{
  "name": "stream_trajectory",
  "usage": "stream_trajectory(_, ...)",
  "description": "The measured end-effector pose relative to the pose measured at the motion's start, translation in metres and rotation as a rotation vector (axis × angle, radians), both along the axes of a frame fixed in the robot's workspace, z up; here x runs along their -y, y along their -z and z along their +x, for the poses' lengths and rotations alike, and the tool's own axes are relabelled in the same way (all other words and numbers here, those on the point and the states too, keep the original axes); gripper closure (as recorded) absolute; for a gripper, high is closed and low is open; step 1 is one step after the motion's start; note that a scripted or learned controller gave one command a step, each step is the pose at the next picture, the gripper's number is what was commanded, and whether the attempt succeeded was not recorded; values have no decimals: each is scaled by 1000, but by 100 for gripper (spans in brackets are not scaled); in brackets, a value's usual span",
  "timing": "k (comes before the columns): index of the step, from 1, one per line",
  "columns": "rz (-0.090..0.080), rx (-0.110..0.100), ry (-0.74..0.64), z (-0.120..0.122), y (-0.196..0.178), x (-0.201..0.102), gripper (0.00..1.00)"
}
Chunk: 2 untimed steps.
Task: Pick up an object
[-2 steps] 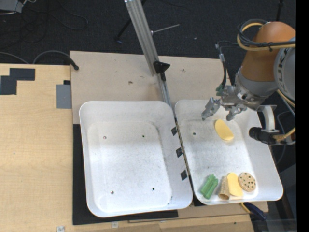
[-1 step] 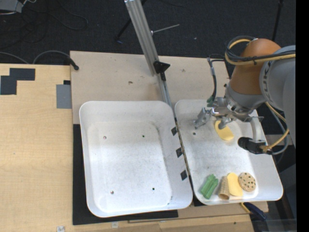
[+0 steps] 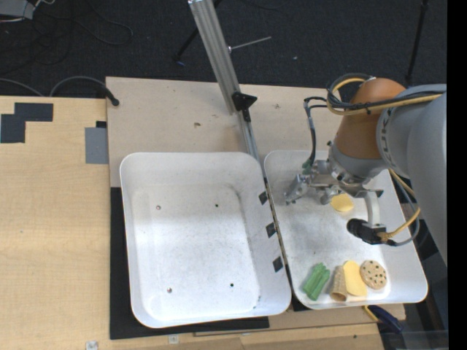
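Note:
My gripper (image 3: 308, 186) hangs low over the upper part of the right bin (image 3: 310, 232), under the arm's orange band. A small yellow object (image 3: 341, 203) lies just to its right, partly under the wrist, and I cannot tell whether they touch. Along the bin's front edge lie a green piece (image 3: 317, 281), a tan cone (image 3: 339, 286), a yellow block (image 3: 354, 278) and a round spotted cookie (image 3: 373, 273). Nothing shows held in the gripper.
The left bin (image 3: 190, 232) sits beside the right one, joined by black clips (image 3: 271, 229). A slanted aluminium rail (image 3: 219, 57) comes down from the back to the seam between the bins. Black cables (image 3: 376, 232) loop off the wrist over the right bin.

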<state>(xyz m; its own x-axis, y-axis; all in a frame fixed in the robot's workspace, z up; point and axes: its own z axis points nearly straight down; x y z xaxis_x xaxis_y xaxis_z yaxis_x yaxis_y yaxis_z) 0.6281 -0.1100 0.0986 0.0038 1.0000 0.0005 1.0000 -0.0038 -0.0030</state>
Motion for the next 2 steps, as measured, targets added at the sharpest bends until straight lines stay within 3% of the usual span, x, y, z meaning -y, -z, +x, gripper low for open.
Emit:
stream_trajectory(1,0,-1,6,0,-10,2,100)
stream_trajectory(2,-1,5,6,-1,-52,3,100)
